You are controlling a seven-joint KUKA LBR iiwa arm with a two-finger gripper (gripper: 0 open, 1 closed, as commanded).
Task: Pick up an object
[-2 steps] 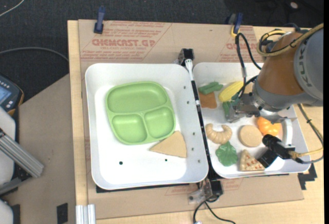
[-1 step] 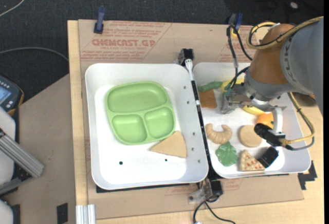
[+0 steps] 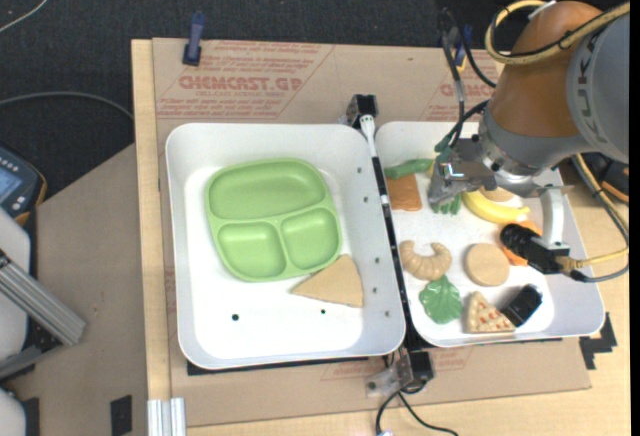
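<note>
Grey metal makes up the two-finger gripper [image 3: 447, 192], which hangs low over the upper part of the right-hand white bin [image 3: 590, 299]. Whether it is spread or closed cannot be told, since the wrist above hides much of it. Nothing can be seen caught in it.

Just beside the gripper, to its right, lies a curved yellow toy banana [image 3: 496, 207], partly under the arm. To its left sits a flat orange rectangular piece [image 3: 404, 192], and above that a small green leafy piece [image 3: 408, 168], both near the bin's inner wall. An orange, carrot-like piece [image 3: 521, 237] shows beside a black part of the arm.

Lower in the same bin lie a tan croissant-shaped toy [image 3: 427, 259], a round tan cookie-like disc [image 3: 488, 265], a dark green ruffled leaf toy [image 3: 441, 300], a triangular pizza-slice toy [image 3: 489, 315] and a small black block [image 3: 522, 304]. The pizza slice touches the black block; the leaf sits just beside the slice.

Rising from the gripper, the grey arm with its orange band [image 3: 545, 74] comes in from the right.

In the left-hand white bin [image 3: 190, 224], well apart from the gripper, rests a light green plastic tray with three compartments [image 3: 270, 217], and a flat tan wedge [image 3: 331, 284] lies just below the tray's lower right corner.

Both bins stand on a brown cardboard sheet [image 3: 250, 74] printed with red lettering.
</note>
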